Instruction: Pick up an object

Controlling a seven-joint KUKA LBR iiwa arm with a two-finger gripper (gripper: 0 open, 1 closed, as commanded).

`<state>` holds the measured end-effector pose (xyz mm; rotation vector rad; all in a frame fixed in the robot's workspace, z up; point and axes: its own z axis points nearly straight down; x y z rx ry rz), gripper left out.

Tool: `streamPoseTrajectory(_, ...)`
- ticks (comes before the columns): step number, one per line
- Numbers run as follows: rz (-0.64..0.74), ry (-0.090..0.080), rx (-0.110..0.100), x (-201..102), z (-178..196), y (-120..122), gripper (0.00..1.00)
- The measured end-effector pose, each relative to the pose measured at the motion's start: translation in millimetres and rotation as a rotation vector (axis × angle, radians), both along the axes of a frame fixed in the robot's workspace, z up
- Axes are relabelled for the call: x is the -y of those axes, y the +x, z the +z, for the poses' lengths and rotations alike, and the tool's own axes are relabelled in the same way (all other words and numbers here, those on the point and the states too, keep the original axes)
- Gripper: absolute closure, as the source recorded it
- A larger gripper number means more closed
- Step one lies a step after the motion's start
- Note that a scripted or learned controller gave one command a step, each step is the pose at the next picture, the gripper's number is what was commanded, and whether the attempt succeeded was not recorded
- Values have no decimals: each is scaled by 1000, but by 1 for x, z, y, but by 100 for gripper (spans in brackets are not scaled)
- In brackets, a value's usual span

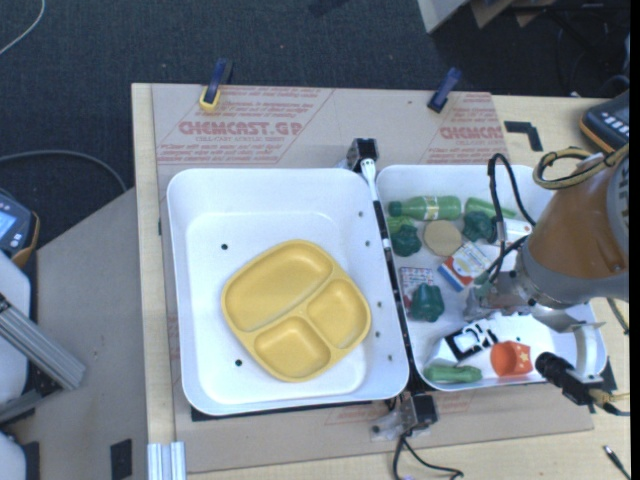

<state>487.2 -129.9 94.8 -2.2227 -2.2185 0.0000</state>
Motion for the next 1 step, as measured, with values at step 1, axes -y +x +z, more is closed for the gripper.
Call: streamPoseTrajectory(1,3,-3,8,-3,46,9,100)
